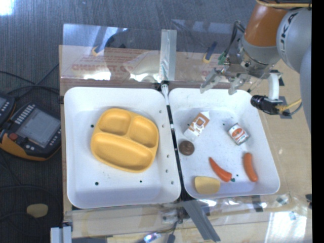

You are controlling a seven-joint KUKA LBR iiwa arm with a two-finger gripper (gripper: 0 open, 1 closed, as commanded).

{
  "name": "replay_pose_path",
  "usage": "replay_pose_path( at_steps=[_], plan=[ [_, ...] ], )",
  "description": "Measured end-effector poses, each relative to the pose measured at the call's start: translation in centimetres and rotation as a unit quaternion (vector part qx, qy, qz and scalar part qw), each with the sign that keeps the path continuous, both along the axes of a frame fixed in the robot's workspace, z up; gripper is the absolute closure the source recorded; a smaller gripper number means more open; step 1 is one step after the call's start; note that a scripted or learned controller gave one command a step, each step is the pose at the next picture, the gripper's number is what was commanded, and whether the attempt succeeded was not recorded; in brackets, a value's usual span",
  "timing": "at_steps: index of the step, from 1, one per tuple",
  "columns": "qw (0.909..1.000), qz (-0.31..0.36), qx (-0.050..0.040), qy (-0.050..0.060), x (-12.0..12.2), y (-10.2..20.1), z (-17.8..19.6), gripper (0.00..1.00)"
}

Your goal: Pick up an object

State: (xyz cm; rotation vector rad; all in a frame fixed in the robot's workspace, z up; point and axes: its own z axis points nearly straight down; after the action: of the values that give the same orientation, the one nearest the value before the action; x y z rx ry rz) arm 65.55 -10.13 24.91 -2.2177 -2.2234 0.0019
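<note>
While the arm [283,24] is held over the right bin's [268,186] far edge, the gripper [221,84] is seen spread apart, grasping nothing. A yellow tray [125,138] is noted in the left bin [76,186]. Carton [197,125], wedge [207,185], pepper [220,169], sausage [249,167], can [238,134] and disc [186,148] are found in the right bin.

Just below the gripper [220,84], bare grey metal with its fingers spread, the right bin [263,135] shows smooth white plastic with a soft sheen, and the left bin [76,135] well off to its left looks the same. Down and left of the claw, the yellow tray [124,139] gleams as glossy moulded plastic. Nearer, the small carton [197,125] looks like matt printed card.
</note>
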Motion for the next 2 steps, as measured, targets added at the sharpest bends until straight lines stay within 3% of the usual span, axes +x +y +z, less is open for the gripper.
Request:
replay_pose_path(
  at_steps=[1,2],
  plan=[
    [1.0,-0.001,-0.0003,-0.001,-0.7,-1.6,-15.3,0.0],
    [1.0,-0.002,-0.0015,-0.008,-5.5,-0.5,-15.7,0.0]
  ],
)
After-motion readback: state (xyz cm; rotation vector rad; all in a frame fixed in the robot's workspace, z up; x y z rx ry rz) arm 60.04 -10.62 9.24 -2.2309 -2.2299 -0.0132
